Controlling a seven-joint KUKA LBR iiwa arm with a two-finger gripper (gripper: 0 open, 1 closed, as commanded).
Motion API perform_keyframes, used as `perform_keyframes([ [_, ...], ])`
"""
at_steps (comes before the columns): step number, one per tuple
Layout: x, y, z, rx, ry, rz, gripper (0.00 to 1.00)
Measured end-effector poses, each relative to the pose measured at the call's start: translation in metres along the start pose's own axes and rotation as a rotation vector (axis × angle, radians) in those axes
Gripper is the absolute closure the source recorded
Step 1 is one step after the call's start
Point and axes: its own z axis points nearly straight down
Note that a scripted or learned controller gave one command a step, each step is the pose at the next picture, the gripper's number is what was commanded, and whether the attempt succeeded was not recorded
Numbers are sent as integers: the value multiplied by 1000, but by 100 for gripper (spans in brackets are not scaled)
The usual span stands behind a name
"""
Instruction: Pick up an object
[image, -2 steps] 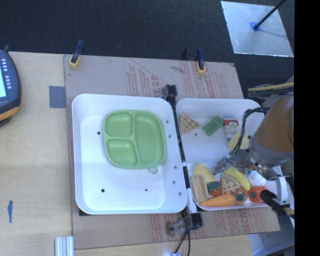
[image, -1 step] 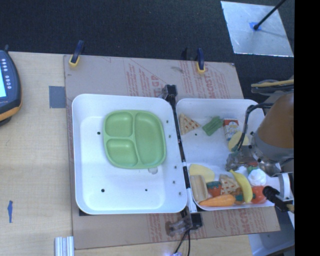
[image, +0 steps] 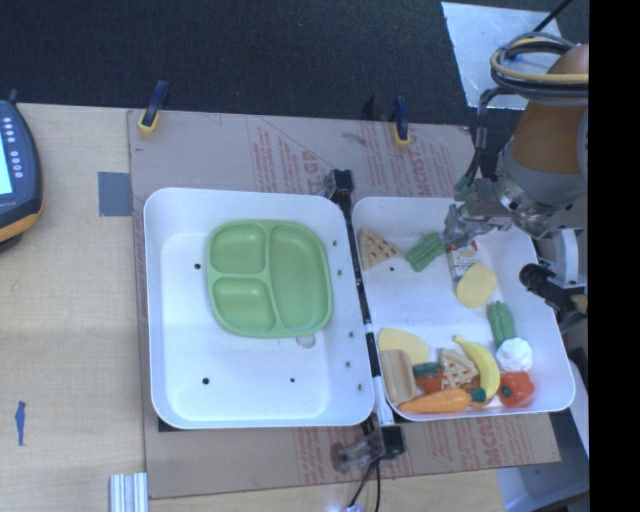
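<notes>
The gripper (image: 462, 240), grasp state unclear, hovers over the right bin (image: 560, 330) beside the green block (image: 424, 252), needing descent.

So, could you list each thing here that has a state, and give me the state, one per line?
Pincer: low over the right bin, finger state unclear.
Green plate: lying flat in the left bin, nothing on it.
Banana: lying among the pile of toy food at the near end.
Yellow piece: lying loose, just beside the pincer.
Waffle wedge: flat, apart from the pile.
</notes>
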Motion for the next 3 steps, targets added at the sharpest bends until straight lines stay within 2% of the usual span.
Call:
perform_keyframes([
  [1, -42, -40, -46, 16, 0, 13, 100],
  [2, -68, 4, -41, 14, -1, 7, 100],
  [3, -49, 45, -91, 12, 0, 6, 100],
])
